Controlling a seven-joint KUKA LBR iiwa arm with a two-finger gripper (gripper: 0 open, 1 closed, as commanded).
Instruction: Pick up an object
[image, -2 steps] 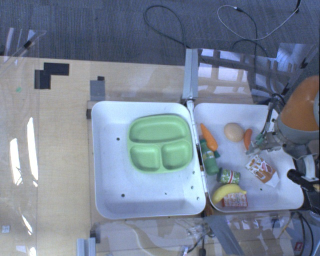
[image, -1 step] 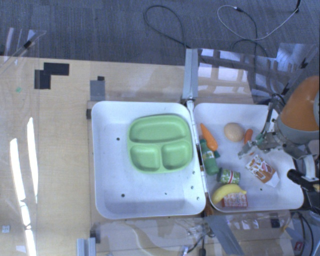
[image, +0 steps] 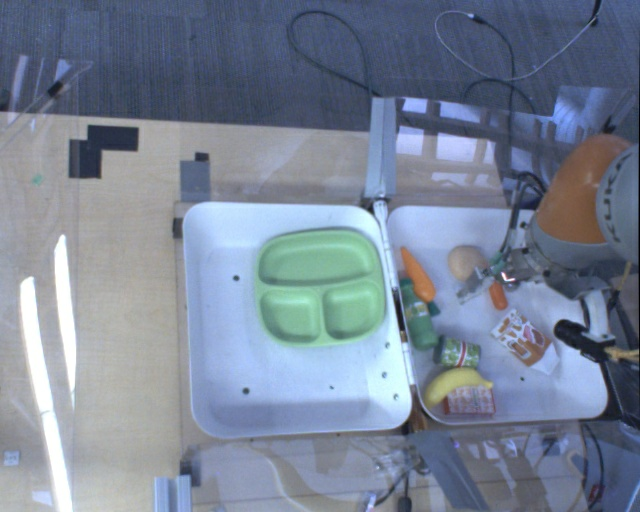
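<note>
Gripper (image: 497, 272) low in right bin (image: 560, 400), fingers apparently straddling small orange piece (image: 498, 296) beside beige round object (image: 465, 262); grip unconfirmed, cannot tell whether closed. Risk: the piece is small and could slip free on lift; a finger could nudge the beige object.

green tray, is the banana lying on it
No, the green tray sits in the left bin with nothing on it, while the banana lies in the right bin.
</note>
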